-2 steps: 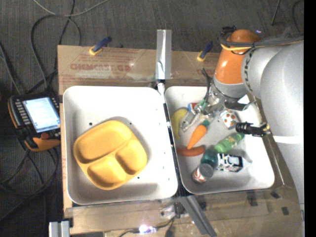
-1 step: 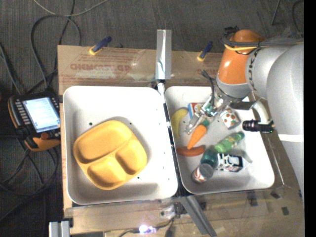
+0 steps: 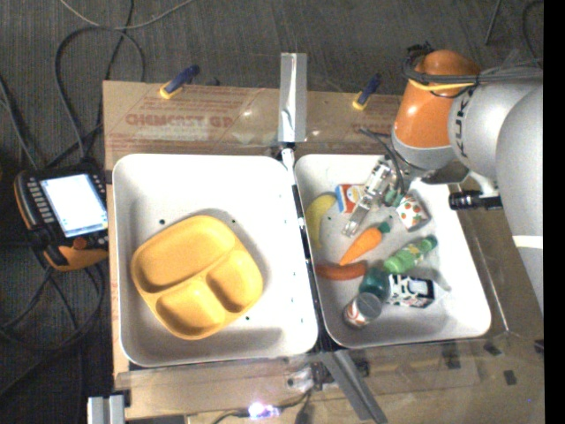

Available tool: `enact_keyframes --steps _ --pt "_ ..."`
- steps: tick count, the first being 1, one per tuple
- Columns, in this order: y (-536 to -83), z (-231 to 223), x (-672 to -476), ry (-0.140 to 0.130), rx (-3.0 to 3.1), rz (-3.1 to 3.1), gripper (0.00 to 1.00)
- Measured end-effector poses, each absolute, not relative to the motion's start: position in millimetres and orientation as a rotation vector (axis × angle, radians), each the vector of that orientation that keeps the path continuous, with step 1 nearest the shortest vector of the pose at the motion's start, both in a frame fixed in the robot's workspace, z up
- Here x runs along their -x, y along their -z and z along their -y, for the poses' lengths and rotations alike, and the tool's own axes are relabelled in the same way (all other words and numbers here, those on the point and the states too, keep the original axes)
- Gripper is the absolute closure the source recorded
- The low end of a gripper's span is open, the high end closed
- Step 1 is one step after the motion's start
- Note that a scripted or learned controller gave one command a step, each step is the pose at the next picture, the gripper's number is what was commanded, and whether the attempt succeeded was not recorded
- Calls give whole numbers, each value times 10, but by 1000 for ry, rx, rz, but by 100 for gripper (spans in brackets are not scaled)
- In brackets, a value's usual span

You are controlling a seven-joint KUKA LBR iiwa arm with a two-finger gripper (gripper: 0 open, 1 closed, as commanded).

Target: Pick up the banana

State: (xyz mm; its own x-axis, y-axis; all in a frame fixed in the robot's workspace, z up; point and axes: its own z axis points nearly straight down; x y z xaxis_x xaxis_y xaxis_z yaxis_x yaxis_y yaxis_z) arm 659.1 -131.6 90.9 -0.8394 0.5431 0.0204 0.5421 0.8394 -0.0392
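The gripper hangs over the far part of the right bin, its fingers pointing down and to the left toward the clutter; nothing sits between them, and they look slightly parted, though the gap is small and hard to read; it holds nothing.

The banana lies at the left side of that bin, close to the wall that divides the two bins; only a rounded yellow part of it shows, just left of a small red and white carton; the gripper is near it but not touching.

An orange carrot lies just right of and nearer than the banana; a red sausage-like piece lies nearer again; a green bottle, a can and a black and white carton crowd the near right part; the left bin holds a yellow divided tray.

The banana is probably light, smooth and a little slippery, with a curved body that may roll; the best hold is likely across its thick middle, with the fingers set across the curve; the wall beside it leaves little room for the left finger, and the carton could be nudged.
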Motion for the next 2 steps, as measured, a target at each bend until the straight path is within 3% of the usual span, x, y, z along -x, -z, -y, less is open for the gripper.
enact_keyframes --steps 1,2 --pt "-969 2266 -6499 -6 549 3120 0" --pt "-972 1432 -6582 -12 293 3145 0"
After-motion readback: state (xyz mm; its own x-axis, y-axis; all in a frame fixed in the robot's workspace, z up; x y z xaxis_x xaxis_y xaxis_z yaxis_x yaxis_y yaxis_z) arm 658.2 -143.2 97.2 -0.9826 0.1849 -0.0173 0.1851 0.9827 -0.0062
